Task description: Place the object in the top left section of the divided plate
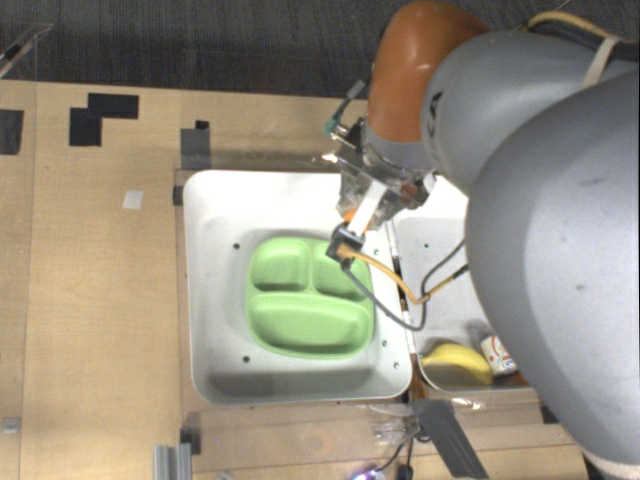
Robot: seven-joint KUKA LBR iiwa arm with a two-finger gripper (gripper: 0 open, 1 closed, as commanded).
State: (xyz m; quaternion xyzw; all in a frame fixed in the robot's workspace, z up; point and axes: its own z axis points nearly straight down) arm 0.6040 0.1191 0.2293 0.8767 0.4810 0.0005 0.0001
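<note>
One green plate (pixel 300 320), one banana (pixel 455 361), two bins (pixel 215 268).

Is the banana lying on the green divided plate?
No, the banana lies in the right bin, while the green divided plate sits in the left bin.

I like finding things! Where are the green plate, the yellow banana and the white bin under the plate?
Green divided plastic plate (pixel 305 323): camera view, its big lower section.
Yellow banana (pixel 455 361): camera view, its middle.
Shallow white bin (pixel 215 298) holding the plate: camera view, its bare left floor.
</note>
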